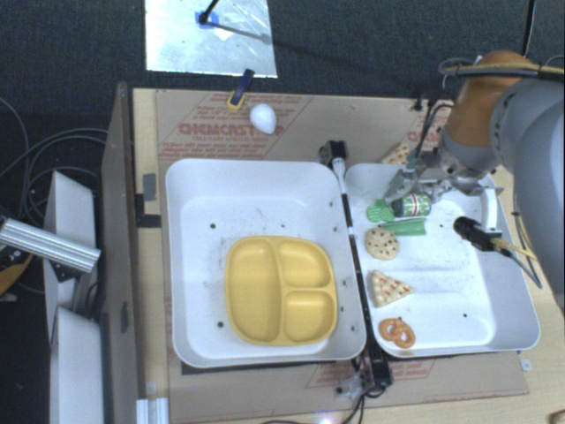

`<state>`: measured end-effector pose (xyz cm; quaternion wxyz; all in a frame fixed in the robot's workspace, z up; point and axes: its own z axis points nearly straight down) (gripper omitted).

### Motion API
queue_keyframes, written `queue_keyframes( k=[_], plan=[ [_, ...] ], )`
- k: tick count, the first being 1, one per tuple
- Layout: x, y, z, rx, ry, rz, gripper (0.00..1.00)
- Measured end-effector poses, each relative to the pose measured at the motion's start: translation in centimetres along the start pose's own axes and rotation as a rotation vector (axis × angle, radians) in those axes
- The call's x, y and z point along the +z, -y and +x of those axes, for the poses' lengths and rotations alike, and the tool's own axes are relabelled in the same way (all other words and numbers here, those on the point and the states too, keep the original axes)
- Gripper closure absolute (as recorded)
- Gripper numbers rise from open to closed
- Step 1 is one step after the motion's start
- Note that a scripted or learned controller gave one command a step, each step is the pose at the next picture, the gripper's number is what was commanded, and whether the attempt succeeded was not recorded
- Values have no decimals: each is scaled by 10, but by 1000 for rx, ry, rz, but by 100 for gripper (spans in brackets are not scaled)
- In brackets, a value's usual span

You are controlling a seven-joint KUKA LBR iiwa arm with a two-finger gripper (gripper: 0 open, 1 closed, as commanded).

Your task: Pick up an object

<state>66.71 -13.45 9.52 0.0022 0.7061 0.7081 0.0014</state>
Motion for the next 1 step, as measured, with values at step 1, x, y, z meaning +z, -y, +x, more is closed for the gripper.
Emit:
queue_keyframes(
  k=[1],
  plan=[
    [-11, -1, 0, -2, 0, -2, 100]
  ],
)
